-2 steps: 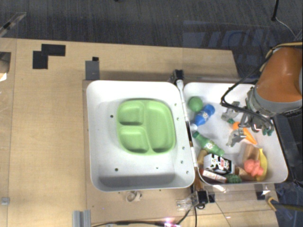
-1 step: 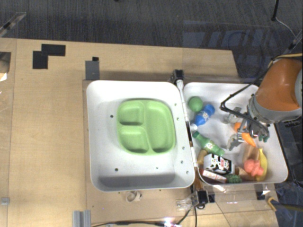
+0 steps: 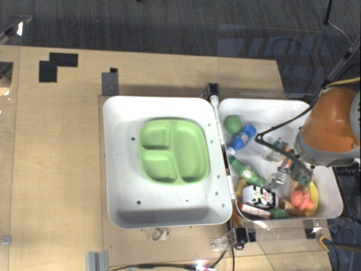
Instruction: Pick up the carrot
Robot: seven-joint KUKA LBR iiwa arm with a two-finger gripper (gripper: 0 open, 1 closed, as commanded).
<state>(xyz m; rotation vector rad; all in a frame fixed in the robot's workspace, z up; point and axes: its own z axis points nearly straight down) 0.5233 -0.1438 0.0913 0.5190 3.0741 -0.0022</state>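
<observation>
One carrot point(image 3: 300, 199) just beside gripper point(image 3: 286, 176)

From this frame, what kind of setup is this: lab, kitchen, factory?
Most likely a robot lab pick-test bench: two white bins clamped to a plywood bench, a green divided tray in one, toy items heaped in the other, cabled gripper over them, office carpet behind.

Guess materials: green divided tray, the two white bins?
Green divided tray: likely moulded plastic, matte to satin; uniform colour, soft rounded compartment edges, faint sheen. Left bin and right bin: probably formed plastic, smooth semi-gloss white; rounded corners and gentle shading, though painted metal can't be ruled out.
</observation>
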